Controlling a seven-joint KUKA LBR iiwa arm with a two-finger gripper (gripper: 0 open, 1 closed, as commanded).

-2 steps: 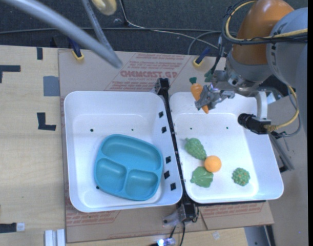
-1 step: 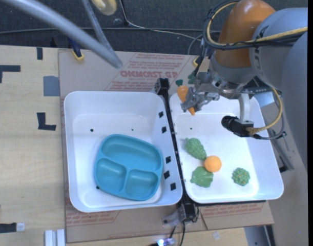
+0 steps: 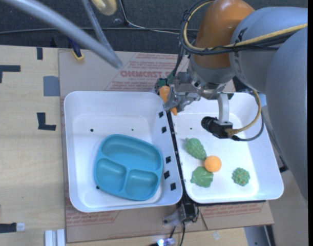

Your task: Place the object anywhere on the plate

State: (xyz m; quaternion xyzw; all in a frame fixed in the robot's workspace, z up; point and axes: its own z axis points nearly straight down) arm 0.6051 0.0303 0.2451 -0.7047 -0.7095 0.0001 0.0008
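Observation:
The blue divided plate (image 3: 128, 167) lies in the left white bin (image 3: 79, 117), toward its front. My gripper (image 3: 173, 102) hangs over the divide between the two bins, near their back edge and well behind the plate. A small orange object with a dark top (image 3: 164, 91) sits tight against the gripper's left side. Whether it is held is unclear. The wrist hides part of it.
The right bin (image 3: 258, 188) holds a green leafy piece (image 3: 195, 148), an orange ball (image 3: 212, 163), another green piece (image 3: 202, 177) and a small green floret (image 3: 241, 176). A black cable plug (image 3: 216, 126) hangs over that bin. Grey metal bars (image 3: 97, 32) cross the upper left.

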